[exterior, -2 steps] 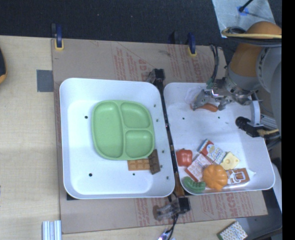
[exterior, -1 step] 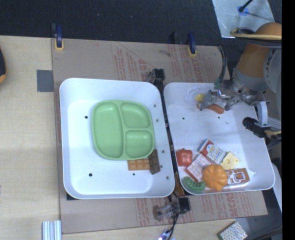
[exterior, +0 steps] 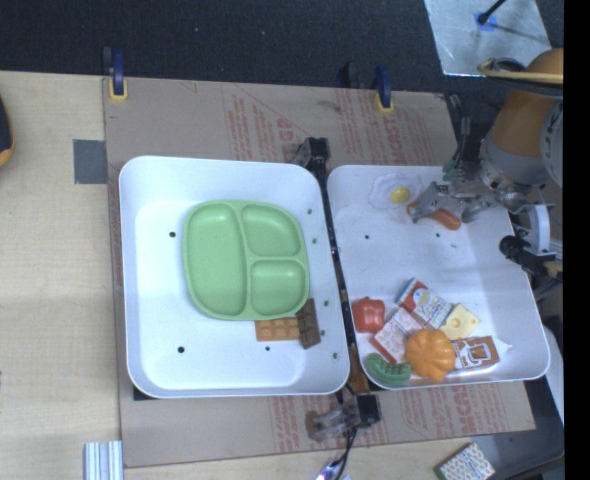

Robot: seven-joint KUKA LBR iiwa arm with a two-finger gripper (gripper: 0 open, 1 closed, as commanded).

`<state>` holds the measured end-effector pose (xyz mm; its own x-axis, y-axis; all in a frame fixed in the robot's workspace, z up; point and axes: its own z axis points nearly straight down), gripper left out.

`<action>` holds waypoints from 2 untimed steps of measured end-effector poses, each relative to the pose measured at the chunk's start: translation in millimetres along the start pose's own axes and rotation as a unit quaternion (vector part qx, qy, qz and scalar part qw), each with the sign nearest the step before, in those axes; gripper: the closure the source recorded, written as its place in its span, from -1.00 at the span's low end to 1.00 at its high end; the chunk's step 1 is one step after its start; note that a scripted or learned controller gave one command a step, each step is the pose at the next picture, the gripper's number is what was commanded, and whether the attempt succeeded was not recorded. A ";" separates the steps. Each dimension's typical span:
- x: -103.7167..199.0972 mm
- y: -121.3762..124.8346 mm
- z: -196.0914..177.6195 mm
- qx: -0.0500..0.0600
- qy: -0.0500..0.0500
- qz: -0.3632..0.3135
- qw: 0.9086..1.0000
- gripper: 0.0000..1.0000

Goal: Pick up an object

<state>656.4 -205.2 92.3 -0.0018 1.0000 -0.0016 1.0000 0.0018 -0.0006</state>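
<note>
Bins sit side by side on a cardboard sheet (exterior: 225, 118) that covers the counter (exterior: 35, 268); the sheet carries faint red printing, too washed out to read. The left bin (exterior: 145, 358) holds a green divided plate (exterior: 245, 260) with three compartments, and touching the plate's near edge lie an orange toy waffle (exterior: 276, 330) and a brown chocolate-bar piece (exterior: 308, 323), the brown one tilted against the orange. The right bin (exterior: 495, 278) holds most of the small things. The arm (exterior: 523, 118), with its orange band, reaches in at the far right corner, and its pincer (exterior: 437, 208) hangs low over the bin's far part, just above an orange-red sausage-shaped piece (exterior: 446, 220); whether that piece sits between the fingers cannot be told, nor whether the fingers are spread or pressed together. Just beside it, toward the left, lies a toy fried egg (exterior: 395, 194) with a yellow yolk. At the near side cluster a red pepper (exterior: 369, 314), a green vegetable (exterior: 387, 371), an orange pumpkin (exterior: 430, 354), a yellow cheese wedge (exterior: 461, 321) and several small printed packets (exterior: 418, 301), whose labels are too small to read. Blue clamps (exterior: 117, 72) pin the sheet's far edge.
</note>
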 end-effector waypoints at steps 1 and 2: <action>-6.5 0.7 -42.0 -0.001 0.000 0.000 1.000 -1.00; 23.2 -0.2 -24.4 0.002 0.001 -0.003 1.000 -1.00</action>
<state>656.2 -182.0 116.7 -0.0074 1.0000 0.0001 1.0000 0.0074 -0.0049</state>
